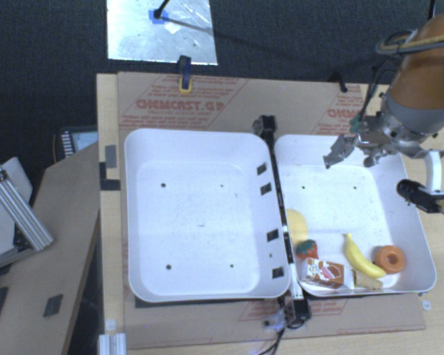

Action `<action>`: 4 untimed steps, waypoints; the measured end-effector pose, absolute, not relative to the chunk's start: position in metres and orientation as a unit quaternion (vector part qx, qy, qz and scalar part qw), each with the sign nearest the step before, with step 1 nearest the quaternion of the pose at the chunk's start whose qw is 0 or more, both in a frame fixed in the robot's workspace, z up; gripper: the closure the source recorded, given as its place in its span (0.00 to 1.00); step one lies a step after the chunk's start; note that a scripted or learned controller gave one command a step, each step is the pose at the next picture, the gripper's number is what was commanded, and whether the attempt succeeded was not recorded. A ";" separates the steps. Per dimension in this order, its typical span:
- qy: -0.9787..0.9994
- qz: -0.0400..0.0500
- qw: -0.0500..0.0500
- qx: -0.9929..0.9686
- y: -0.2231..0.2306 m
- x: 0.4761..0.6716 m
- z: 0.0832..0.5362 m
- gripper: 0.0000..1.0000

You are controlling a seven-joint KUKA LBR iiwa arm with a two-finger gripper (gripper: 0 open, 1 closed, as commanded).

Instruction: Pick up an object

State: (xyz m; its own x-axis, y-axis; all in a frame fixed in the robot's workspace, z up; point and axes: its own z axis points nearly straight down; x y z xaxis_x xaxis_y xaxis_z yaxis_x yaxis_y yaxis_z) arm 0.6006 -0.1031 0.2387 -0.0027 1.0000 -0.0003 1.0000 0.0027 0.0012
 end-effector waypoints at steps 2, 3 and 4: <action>0.711 0.001 0.000 0.703 0.017 0.664 0.185 0.00; 0.712 0.006 0.003 0.703 0.089 0.655 0.295 0.00; 0.710 -0.003 -0.003 0.704 0.138 0.614 0.076 0.00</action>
State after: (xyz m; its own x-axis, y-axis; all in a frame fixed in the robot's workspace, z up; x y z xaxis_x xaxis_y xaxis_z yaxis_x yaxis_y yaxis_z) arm 0.6138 0.1379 0.0759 -0.0084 1.0000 0.0004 0.9999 0.0084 -0.0079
